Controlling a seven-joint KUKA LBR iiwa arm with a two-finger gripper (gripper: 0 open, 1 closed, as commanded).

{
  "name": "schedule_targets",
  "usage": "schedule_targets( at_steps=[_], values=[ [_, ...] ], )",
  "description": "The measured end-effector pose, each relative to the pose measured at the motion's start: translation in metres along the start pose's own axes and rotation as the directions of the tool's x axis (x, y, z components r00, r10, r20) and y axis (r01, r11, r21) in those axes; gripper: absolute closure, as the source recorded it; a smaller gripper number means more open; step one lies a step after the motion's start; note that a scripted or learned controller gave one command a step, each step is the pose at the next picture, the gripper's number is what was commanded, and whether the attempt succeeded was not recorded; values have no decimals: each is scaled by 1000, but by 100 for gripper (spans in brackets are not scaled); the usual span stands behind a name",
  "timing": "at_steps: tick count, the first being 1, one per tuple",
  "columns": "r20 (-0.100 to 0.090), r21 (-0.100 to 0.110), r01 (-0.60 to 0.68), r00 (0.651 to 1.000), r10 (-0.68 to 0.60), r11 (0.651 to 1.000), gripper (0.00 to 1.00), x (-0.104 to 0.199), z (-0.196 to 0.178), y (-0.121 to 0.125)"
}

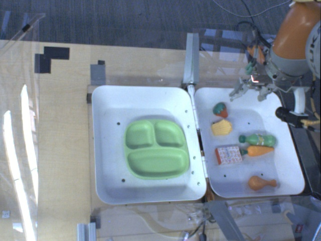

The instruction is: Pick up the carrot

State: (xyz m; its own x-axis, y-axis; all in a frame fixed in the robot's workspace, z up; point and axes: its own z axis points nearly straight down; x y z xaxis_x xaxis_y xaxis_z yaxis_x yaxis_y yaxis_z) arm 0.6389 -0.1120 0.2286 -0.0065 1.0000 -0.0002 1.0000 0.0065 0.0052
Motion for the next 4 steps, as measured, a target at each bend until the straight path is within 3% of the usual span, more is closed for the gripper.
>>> schedule_targets(
  at_steps=[1, 2, 3, 4],
  values=[
    [1, 0, 67, 998, -67, 998, 0, -29, 18, -66],
    [7, -6, 187, 982, -187, 982, 0, -88, 139, -146],
    [3, -8, 211, 977, -211, 977, 0, -57, 139, -70],
    [2, -5, 208, 978, -208, 978, 0, -43, 140, -20]
  ],
)
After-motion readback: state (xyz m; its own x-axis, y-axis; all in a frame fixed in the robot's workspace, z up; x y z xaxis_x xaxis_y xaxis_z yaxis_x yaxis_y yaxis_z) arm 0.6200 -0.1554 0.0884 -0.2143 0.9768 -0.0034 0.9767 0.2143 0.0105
